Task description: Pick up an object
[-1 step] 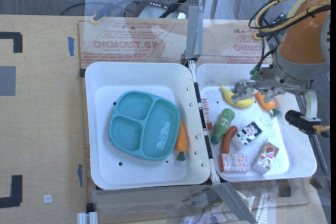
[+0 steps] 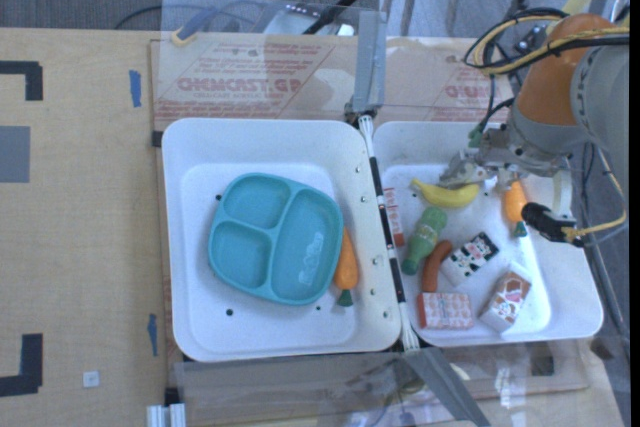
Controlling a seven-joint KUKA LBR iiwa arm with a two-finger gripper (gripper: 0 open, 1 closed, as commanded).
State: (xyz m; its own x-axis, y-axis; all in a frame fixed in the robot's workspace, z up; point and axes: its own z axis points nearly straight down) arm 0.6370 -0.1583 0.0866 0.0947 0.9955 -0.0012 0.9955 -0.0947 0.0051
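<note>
The right bin (image 2: 575,315) holds a yellow banana (image 2: 445,194), a green bottle (image 2: 425,237), a red-orange sausage (image 2: 436,264), a black-and-white carton (image 2: 470,256), a red packet (image 2: 445,311), a white-and-brown carton (image 2: 507,301) and an orange piece (image 2: 514,202). My gripper (image 2: 468,167) hangs low over the back of this bin, just above the banana's right end. The wrist hides its fingertips, and nothing shows between them.
A teal divided plate (image 2: 275,238) lies in the left bin (image 2: 190,155), with a carrot (image 2: 346,265) against its right side. Yellow and black cables (image 2: 515,35) loop over the arm. A clear panel (image 2: 260,80) stands behind the bins.
</note>
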